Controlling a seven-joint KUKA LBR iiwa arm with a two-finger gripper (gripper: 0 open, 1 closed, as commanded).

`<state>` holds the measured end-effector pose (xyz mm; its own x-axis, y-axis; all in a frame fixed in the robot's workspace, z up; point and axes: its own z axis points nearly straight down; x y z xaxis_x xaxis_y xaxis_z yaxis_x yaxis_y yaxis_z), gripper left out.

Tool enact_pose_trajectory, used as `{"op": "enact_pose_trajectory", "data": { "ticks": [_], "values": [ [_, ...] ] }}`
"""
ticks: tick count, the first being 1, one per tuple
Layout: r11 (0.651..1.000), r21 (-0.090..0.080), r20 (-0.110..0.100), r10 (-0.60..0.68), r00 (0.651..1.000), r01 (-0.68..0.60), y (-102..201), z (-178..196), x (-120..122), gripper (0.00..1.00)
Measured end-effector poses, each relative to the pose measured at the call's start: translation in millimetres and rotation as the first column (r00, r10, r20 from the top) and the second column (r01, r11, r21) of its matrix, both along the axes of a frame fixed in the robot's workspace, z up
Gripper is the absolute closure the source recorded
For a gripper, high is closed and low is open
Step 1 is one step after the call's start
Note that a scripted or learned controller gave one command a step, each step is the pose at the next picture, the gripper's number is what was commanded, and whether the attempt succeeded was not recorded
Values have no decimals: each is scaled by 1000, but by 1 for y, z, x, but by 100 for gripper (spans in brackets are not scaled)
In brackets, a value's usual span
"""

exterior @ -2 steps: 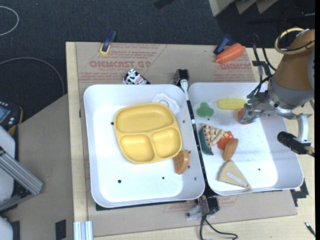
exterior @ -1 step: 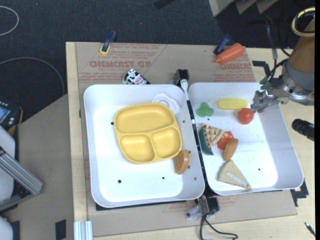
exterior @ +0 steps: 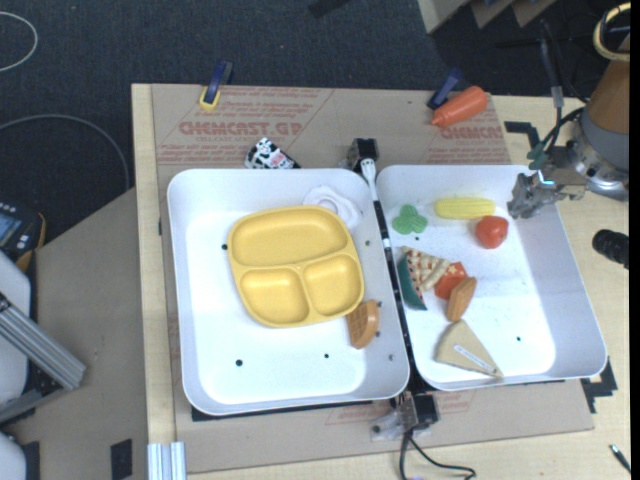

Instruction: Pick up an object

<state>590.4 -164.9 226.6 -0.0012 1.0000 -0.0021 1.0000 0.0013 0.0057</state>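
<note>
- Evidently the toy food has been scattered loosely in the right-hand shallow white bin [exterior: 570, 268] so that each piece has some bare floor around it – room for a grasp from above.
- At the right of the frame the grey gripper [exterior: 527, 200] hangs over that bin's upper right part; whether its fingers are wide or narrow I cannot tell, and nothing shows between them.
- Nearest it, and the likeliest target by my judgement, is the small round red tomato [exterior: 491, 231], just below and left of the gripper – round, so it has no long axis to speak of.
- Close by, the yellow corn cob [exterior: 465, 207] lies with its long axis running left to right across the frame.
- Left of centre, the yellow three-compartment plastic plate [exterior: 296, 265] sits in the left-hand white bin [exterior: 200, 348].
</note>
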Motion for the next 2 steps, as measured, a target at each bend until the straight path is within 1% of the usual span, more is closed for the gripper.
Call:
{"op": "enact_pose_trajectory", "data": {
  "ticks": [1,2],
  "values": [
    [1000,5,-7,5,1000,-5,61,-5,7,100],
    [1000,4,-1,7,1000,-7,121,4,23,100]
  ]
}}
